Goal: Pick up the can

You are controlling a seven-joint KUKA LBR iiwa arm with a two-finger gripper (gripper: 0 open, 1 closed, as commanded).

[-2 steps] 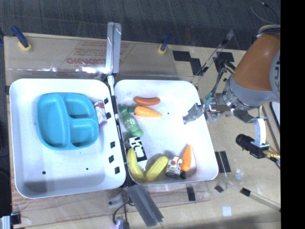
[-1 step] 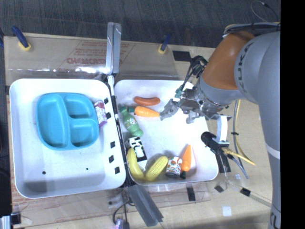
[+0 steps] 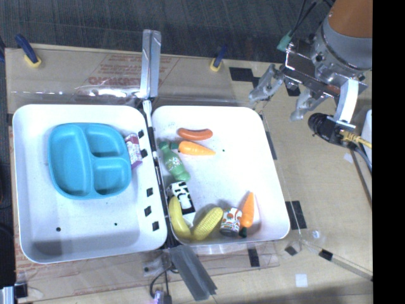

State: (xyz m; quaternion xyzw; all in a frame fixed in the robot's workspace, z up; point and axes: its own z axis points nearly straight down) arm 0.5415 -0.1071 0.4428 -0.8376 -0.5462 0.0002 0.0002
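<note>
A small can (image 3: 231,221) with a red and white label rests near the front right corner of the right bin (image 3: 269,170). It is wedged between an ear of corn (image 3: 207,223) and a small orange carrot (image 3: 248,209). My gripper (image 3: 283,100) hangs above the bench just beyond the right bin's far right corner, well away from the can. Its fingers (image 3: 262,92) are spread apart and open, with nothing between them.
The right bin also holds a sausage (image 3: 194,133), a second carrot (image 3: 195,148), a green bottle (image 3: 172,161), a black and white item (image 3: 182,196) and a banana (image 3: 177,220). In the left bin (image 3: 38,233) lie a blue divided tray (image 3: 90,159) and a purple item (image 3: 133,149).
</note>
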